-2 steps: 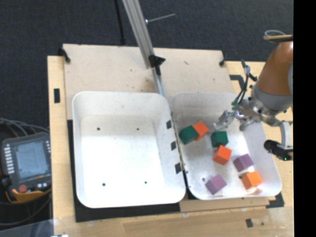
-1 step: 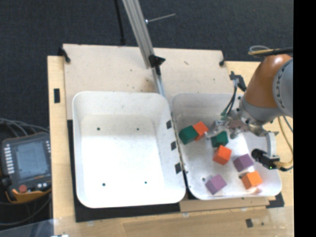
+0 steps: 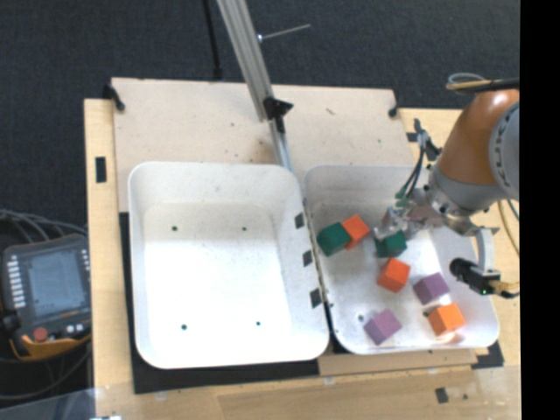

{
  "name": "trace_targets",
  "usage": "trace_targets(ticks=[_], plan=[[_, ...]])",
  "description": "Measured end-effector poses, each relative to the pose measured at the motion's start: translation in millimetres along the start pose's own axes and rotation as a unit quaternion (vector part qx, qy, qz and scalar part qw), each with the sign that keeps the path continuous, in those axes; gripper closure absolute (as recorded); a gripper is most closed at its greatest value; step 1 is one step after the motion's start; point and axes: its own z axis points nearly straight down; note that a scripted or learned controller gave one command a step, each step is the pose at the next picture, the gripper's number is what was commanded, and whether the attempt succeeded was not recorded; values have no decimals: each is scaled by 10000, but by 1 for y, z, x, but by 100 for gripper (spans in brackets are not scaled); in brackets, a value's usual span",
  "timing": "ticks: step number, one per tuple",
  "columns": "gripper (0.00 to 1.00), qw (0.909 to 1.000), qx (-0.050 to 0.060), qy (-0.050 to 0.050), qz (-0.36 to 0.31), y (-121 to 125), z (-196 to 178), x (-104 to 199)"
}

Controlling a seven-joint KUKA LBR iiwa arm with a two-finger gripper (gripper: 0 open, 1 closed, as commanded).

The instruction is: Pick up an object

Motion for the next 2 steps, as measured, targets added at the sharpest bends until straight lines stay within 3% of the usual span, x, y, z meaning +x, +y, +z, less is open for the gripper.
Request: trace_targets(ticks=[2], plan=[[100,10000,-9,-3,-67,10,-96,7]])
